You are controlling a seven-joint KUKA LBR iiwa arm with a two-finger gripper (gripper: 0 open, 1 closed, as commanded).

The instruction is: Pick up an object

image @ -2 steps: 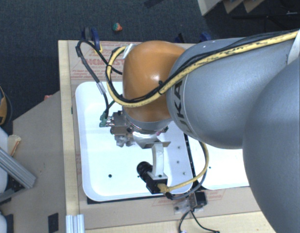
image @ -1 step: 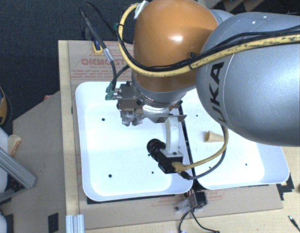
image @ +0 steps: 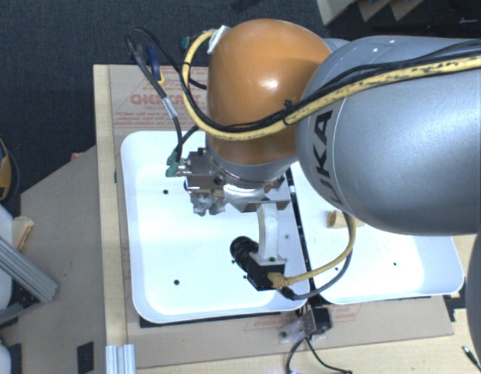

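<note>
Your arm (image: 396, 131) comes in from the right and covers much of the bench. Its orange band (image: 256, 76) sits over the upper part of the left bin (image: 158, 240). Below the band you see the gripper (image: 203, 197), over the upper middle of the left bin and pointing down at the white floor. You are looking almost straight down its back, so you cannot tell whether it is released or clenched, or whether it touches the bin floor.

The one loose thing you can make out as an object is a small tan piece (image: 331, 219) in the right bin (image: 396, 279). It lies near that bin's left wall, just at the edge of the grey arm, which hides part of it. You cannot tell its full shape. It is apart from the gripper, on the other side of the dark seam where the two bins meet.

A dark speck (image: 176, 281) shows on the left bin's floor toward its lower left corner. A second speck (image: 394, 265) shows in the right bin. Both are too small for you to tell what they are.

The bins rest on a cardboard sheet (image: 146, 100) with red print along its upper edge.
</note>
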